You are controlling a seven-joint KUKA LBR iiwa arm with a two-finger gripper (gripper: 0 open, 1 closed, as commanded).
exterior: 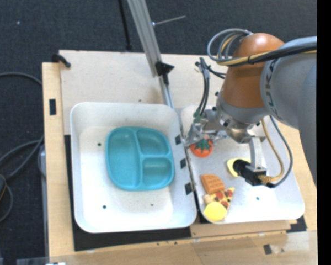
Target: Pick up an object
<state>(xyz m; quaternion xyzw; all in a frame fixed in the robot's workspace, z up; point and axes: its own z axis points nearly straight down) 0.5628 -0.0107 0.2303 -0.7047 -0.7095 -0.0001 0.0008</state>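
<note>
Arm (276, 76) cut off at right frame edge; its wrist hides much of right bin (287, 203). Yellow item (233, 167) partly hidden behind black fitting (252, 174); identity unclear. Gripper (197, 134) finger state unreadable

- This looks like a robot lab.
- A big grey robot arm (287, 87) reaches over two white bins (88, 203).
- Black cables (11, 153) lie left of the bins.

Glossy teal plastic tray (139, 159) in a matt white plastic bin (88, 203). Beyond the bin, the bench (99, 76) looks like pale, matt board; a ribbed metal rail (143, 21) rises from it.
</note>
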